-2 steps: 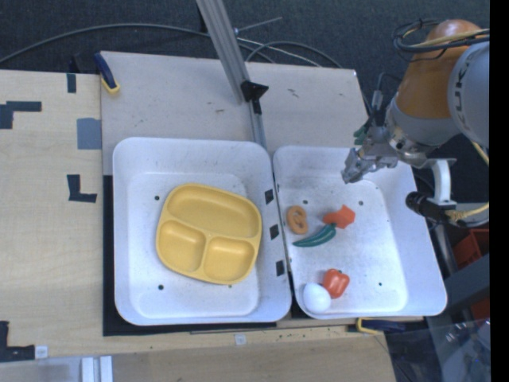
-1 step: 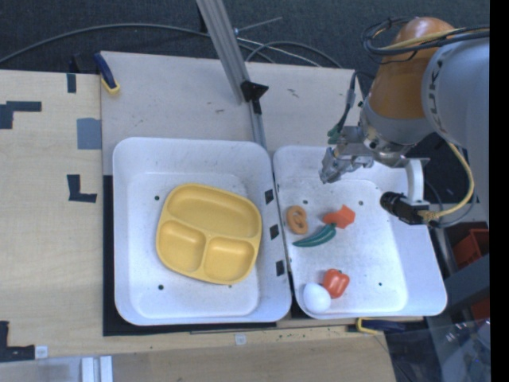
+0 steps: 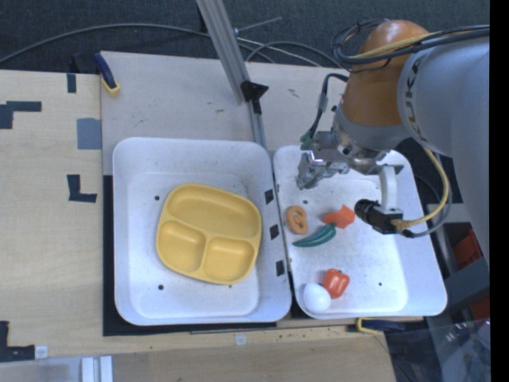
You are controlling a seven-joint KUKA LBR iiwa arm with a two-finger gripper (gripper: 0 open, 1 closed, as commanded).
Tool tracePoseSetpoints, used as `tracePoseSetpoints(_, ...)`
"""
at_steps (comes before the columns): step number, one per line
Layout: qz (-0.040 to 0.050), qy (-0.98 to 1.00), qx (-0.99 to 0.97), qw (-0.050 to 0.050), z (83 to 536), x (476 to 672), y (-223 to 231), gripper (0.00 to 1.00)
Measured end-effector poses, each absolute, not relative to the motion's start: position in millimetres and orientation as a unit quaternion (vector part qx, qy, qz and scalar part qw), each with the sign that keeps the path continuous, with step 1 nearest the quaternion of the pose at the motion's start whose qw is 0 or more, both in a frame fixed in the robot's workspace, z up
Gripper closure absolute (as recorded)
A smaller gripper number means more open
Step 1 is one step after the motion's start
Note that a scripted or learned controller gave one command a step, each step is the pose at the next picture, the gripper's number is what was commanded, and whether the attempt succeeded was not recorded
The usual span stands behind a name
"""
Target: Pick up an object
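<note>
Over right bin's far left corner we see arm reaching from right, gripper pointing down; fingers' spacing we cannot tell. Orange slice, green pepper lie just nearer.

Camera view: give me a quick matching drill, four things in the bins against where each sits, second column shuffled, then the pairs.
Things:
1. yellow tray
2. white egg
3. green pepper
4. gripper

Places:
A. near front corner of the right bin, touching a red-orange pepper
B. over the back left part of the right bin
C. middle of the left bin
D. middle of the right bin, between an orange slice and an orange-red piece

Pairs: 1-C, 2-A, 3-D, 4-B
</note>
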State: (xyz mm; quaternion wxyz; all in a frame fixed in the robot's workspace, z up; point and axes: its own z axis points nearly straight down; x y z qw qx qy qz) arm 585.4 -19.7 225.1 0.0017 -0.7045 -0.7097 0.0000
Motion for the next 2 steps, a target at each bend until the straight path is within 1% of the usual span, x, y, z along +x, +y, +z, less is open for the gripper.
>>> tracePoseSetpoints(2, 0.0000, -0.710, -0.704, 0.001, 240.1, 570.6, 77.8, 1.00)
